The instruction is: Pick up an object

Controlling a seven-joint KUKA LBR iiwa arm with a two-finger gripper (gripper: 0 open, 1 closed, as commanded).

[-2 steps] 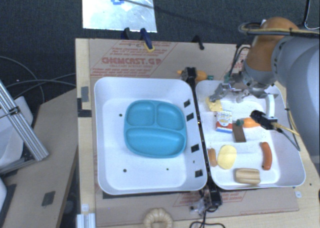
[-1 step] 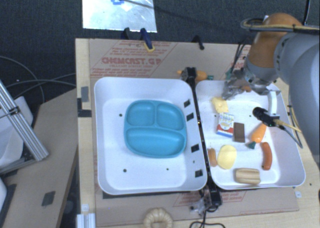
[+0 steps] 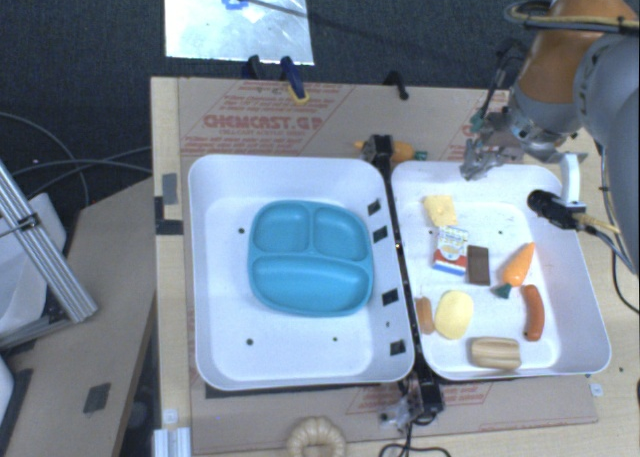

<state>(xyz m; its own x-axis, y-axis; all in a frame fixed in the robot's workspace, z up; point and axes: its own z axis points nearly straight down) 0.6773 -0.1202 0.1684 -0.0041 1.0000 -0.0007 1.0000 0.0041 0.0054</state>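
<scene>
The gripper (image 3: 480,162) hangs over the far rim of the right bin (image 3: 590,330), and whether it is apart or together cannot be told at this angle. Every candidate lies on the near side of it, inside that bin. Nearest is a pale yellow cheese-like wedge (image 3: 438,209), just toward the camera and slightly left of the tool. Beyond the wedge sit a small red, white and blue carton (image 3: 451,250), a dark brown bar (image 3: 479,265), an orange carrot (image 3: 517,265) lying slantwise, a red sausage (image 3: 534,312), a yellow lemon (image 3: 454,313) and a tan bread roll (image 3: 495,352). The wedge is blocky and matte, probably easy to pinch.
</scene>
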